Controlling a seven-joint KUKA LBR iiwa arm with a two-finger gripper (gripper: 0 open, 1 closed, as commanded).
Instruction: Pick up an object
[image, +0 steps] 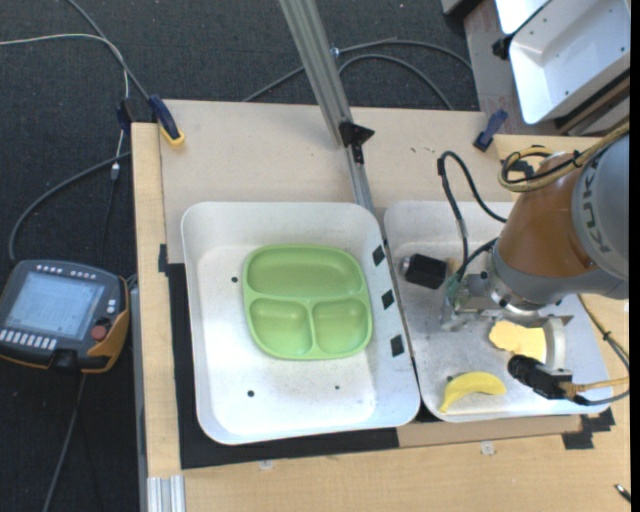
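Observation:
In the right bin (430, 345), a yellow banana (473, 388) lies near the front wall. Just behind it to the right is a pale yellow flat piece (520, 339), partly covered by the arm. My gripper (458, 308) points down into the right bin, over its floor, left of the pale yellow piece and behind the banana. The orange wrist band (540, 235) hides most of the gripper. I see nothing held in it.
The left bin (215, 400) holds a green three-compartment plate (305, 301). A grey pole (330, 90) slants down to the gap between the bins. Black cables (455, 200) hang off the arm. A teach pendant (60, 315) sits off the bench to the left.

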